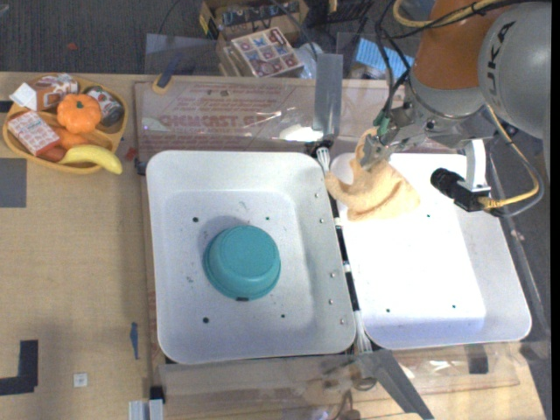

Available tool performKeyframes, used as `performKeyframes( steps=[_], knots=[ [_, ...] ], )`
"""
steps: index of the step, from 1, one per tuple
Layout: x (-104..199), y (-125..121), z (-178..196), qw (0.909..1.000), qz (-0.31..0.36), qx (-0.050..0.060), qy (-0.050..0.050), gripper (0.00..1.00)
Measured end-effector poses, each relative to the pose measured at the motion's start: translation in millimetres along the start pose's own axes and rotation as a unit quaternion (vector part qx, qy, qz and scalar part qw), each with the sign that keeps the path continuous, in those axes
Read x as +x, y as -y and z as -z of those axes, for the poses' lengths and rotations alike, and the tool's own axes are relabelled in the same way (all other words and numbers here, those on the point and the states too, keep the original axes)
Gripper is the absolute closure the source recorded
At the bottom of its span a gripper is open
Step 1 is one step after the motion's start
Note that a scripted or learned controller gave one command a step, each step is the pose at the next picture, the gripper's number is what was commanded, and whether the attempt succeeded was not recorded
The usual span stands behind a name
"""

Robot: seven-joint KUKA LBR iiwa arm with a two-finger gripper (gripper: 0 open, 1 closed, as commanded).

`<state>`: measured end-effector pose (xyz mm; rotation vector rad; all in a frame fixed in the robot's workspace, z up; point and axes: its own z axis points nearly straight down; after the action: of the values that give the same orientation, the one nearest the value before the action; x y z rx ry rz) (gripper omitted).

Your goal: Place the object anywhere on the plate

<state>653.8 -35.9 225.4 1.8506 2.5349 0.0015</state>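
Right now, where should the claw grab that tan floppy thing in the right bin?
It looks best to grip the tan floppy object at its raised top, coming from above. It is soft and drapes downward and outward, so its spread lower edge offers little to pinch. The claw is right at that top end.

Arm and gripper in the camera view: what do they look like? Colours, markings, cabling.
The arm is glossy grey with a broad orange band above the wrist and dark KUKA lettering on the grey shell. Yellow and black cables loop around the wrist. The gripper is small, dark metal with greenish parts.
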Motion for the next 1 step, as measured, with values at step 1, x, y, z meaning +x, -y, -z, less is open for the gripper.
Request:
performKeyframes(
  steps=[1],
  knots=[
    [35.7, 25.0, 6.8, 0.9798, 0.200, 0.000, -0.001, 1.00]
  ],
)
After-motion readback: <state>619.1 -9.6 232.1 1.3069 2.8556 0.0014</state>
